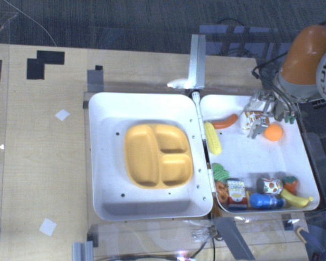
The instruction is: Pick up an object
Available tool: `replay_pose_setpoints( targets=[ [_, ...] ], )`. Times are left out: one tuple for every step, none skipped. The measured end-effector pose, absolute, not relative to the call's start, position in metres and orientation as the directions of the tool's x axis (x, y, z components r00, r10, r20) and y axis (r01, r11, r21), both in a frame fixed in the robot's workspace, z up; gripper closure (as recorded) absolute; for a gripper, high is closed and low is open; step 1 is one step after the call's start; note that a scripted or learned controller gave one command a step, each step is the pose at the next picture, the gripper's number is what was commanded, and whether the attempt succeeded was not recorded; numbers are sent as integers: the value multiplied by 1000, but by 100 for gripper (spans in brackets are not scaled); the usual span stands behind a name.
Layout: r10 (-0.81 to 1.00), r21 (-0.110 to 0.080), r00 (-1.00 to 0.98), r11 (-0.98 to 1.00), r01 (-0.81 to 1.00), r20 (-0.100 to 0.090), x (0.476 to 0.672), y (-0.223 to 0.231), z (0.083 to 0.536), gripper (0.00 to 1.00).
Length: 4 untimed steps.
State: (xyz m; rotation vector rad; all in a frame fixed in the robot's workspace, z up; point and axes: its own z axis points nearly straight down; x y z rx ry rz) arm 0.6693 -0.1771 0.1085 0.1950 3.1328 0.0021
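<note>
While beside the orange ball [273, 132], gripper [254, 125], spread unclear, near right bin [301, 145] rim.

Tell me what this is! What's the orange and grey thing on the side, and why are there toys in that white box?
That orange and grey thing is a robot arm. At its tip is a gripper, a little hand with two fingers for picking things up. The picture comes from a camera fixed above the bench, looking down.

On the bench sit two shallow white bins. The left bin has a yellow tray with sections, like a lunch plate. The right bin has toy food: a corn cob, a sausage, an orange ball, a banana, a blue bottle and a few more along the near edge.

The gripper hovers beside the orange ball. I can't see anything held between its fingers.
</note>
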Motion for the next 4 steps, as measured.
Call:
replay_pose_setpoints(
  targets=[
    [343,5,-939,939,343,-11,624,-84,89,0],
    [501,7,-865,866,501,-14,585,-72,190,0],
    [557,8,-831,831,557,-15,637,-94,90,0],
    [550,12,-835,835,550,-24,640,-92,104,100]
  ],
)
